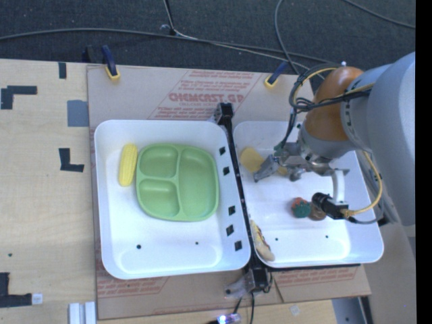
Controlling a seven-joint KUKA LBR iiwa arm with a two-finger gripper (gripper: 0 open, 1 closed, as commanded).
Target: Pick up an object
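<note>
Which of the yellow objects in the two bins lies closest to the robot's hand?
The pale yellow piece in the right bin, just beside the hand. The corn cob sits far off in the left bin, next to the green plate.

A: Where did the one camera sit?
B: Fixed above the bench [40, 181], looking down at a slant, far enough to frame both bins; the arm [398, 127] entered from frame right.
</note>
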